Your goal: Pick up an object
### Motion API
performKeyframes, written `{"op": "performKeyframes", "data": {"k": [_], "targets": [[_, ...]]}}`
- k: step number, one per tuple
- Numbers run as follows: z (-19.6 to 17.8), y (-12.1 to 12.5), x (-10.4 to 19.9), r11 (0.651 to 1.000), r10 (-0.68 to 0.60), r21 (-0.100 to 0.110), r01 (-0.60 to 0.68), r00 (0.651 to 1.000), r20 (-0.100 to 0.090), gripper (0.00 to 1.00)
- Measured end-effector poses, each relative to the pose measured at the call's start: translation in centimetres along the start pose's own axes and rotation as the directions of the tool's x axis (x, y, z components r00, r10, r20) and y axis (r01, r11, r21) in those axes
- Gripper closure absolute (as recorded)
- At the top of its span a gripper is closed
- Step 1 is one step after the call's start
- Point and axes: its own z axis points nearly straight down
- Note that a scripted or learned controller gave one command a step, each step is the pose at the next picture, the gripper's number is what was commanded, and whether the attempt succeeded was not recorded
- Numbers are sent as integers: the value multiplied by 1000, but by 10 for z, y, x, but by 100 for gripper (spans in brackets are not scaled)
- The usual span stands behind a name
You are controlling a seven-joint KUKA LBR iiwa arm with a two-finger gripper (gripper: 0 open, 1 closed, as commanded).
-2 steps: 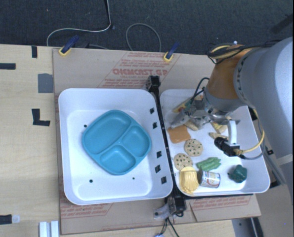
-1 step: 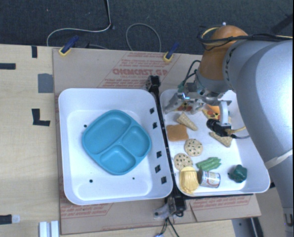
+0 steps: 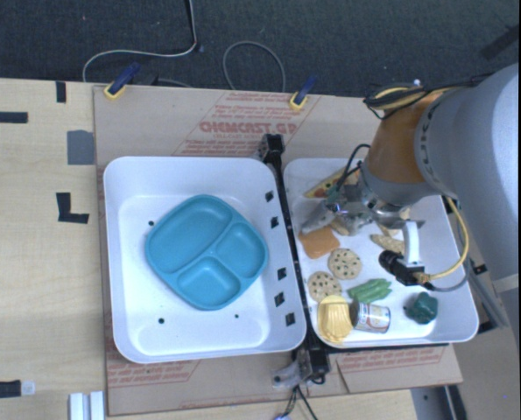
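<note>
The right bin (image 3: 457,326) holds several toy foods: an orange cracker-like slab (image 3: 320,241), two round cookies (image 3: 343,263) (image 3: 323,284), a green pepper (image 3: 369,290), a yellow piece (image 3: 334,318), a small can (image 3: 374,318), a dark green lump (image 3: 422,307) and a pizza-like slice (image 3: 327,185). My gripper (image 3: 341,212) hangs low over the upper middle of this bin, just above the orange slab. The wrist hides its fingertips.
The left bin (image 3: 124,182) carries a blue divided plate (image 3: 207,250). The grey arm with its orange band (image 3: 400,143) covers the right bin's upper right. A black divider rail (image 3: 282,234) runs between the bins. Cables lie behind the bench.
</note>
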Motion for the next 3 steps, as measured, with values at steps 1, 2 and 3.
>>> {"op": "performKeyframes", "data": {"k": [1,2,3], "targets": [[-35,50,7,1000,-4,0,4,1000,0,0],[5,67,5,1000,-3,13,3,1000,0,0],[-7,67,5,1000,-5,11,5,1000,3,100]]}}
